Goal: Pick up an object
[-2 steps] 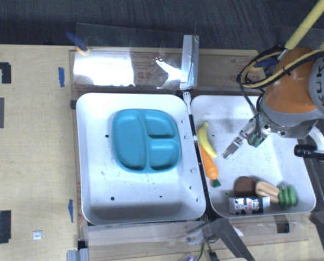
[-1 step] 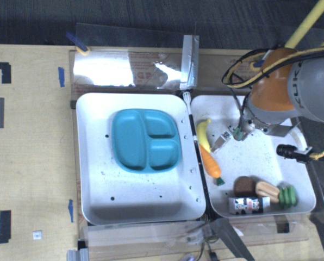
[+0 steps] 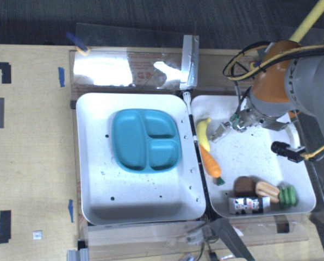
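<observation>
While the gripper (image 3: 223,130) hangs low over the right bin (image 3: 298,200) near its left wall — finger spread not readable, nothing seen held — the toy banana (image 3: 203,133) lies just beside it: light, stiff, smooth plastic, best pinched across mid-body.

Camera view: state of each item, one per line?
blue divided tray: flat in left bin, upright
banana: lying by right bin's left wall
carrot: lying just below banana
bottle: on its side by near wall
broccoli: lying at bottle's right
claw: low over right bin, beside banana, nothing seen held
</observation>
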Motion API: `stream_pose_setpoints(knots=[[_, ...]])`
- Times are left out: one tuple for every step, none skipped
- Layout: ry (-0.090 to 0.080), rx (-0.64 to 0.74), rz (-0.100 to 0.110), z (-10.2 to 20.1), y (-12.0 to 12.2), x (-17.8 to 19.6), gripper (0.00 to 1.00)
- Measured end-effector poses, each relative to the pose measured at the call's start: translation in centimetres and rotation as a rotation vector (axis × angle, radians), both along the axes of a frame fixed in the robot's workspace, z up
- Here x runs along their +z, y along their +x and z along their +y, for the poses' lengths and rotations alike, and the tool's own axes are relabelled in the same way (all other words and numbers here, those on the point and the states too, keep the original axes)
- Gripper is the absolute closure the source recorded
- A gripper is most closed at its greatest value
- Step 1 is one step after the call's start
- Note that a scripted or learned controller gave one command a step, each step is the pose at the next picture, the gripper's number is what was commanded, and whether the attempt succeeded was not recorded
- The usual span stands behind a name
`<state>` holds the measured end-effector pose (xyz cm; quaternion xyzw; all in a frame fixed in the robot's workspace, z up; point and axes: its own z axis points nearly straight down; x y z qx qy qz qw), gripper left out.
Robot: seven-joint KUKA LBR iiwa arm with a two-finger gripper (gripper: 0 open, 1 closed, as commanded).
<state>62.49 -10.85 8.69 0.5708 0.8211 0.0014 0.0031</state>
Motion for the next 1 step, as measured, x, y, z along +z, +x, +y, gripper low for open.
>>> stream_pose_setpoints(knots=[[-0.001, 0.075, -0.006, 2.44, -1.33, 10.35, 0.00]])
